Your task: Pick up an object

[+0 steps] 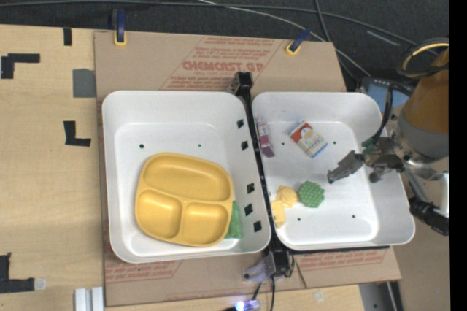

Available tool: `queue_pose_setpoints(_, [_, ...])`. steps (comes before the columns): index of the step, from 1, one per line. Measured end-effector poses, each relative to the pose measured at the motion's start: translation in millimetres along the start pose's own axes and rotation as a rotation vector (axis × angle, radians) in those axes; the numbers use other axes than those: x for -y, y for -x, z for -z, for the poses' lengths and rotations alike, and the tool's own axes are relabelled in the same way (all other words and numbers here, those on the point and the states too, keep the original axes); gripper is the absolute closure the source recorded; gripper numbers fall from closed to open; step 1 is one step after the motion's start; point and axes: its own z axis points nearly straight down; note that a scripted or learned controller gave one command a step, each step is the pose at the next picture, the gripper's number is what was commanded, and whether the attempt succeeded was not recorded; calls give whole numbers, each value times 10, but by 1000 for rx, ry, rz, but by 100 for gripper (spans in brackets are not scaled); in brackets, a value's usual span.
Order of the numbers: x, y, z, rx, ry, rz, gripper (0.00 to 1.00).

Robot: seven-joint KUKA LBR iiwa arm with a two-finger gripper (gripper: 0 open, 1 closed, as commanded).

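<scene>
**Arm poised over the right bin, nothing in its grasp**

From where I stand, the gripper (349, 169) hangs over the right half of the right bin (365, 229), slanting down and leftward from the grey wrist with its orange band. It carries nothing. Whether it is spread or closed I cannot tell; from this height it reads as one dark wedge.

Nearest to it, a little to its left and lower, lies a small green knobbly object (311, 193), round and bumpy, perhaps a toy fruit or rubbery ball. Touching its left side is a yellow lump (286, 197), with more yellow trailing down along the bin's left wall. Further up the bin floor sits a small red-and-white packet (308, 139), lying flat and apart from the rest. Against the divider rests a slim purple-and-white item (263, 138), too small to name.

In the left bin (117, 156) a yellow divided plate (184, 198) takes up most of the floor, with a sliver of green object (234, 220) wedged at its right edge.

The green piece looks the likeliest pick. I judge it light and probably slightly soft, its bumps giving grip. It should be taken across its middle from above, closing along the line that avoids the yellow neighbour. The flat packet would be harder: thin, slick, little to pinch.
</scene>
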Motion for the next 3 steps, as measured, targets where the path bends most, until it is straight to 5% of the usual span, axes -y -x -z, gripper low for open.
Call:
queue_pose_setpoints(1, [-28,-3,61,3,12,4,0])
queue_pose_setpoints(3, [-82,-91,-1178,0,7,5,0])
